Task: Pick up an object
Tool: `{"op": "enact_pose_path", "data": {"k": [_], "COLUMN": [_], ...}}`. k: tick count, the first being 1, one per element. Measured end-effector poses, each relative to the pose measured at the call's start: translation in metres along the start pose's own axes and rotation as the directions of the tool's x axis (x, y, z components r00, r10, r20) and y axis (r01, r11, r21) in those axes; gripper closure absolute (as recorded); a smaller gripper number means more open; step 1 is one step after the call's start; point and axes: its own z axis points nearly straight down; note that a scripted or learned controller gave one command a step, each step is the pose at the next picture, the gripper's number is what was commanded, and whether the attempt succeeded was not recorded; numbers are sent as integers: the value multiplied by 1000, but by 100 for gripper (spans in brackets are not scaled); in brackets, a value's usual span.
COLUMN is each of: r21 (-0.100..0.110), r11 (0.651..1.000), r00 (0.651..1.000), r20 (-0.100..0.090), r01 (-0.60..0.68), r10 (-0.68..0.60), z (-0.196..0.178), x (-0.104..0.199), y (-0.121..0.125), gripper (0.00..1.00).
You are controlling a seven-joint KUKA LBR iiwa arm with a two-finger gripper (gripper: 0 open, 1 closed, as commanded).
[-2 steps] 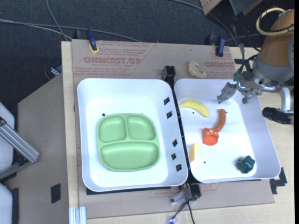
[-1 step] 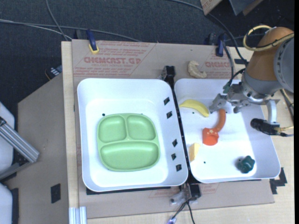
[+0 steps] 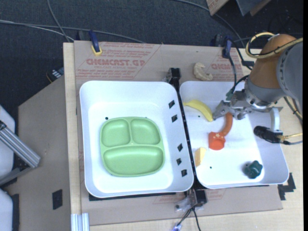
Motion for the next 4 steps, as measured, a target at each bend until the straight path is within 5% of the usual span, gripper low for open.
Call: {"op": "enact_pose_path", "data": {"k": [1, 4], "r21": [-5, -12], "r11": [1000, 1000], "r00": [1000, 1000], "r20": [0, 3], "r01": [0, 0], "r10": [0, 0], "z": [-13, -170], "x": [0, 4], "y": [1, 0], "gripper": [100, 100]}}
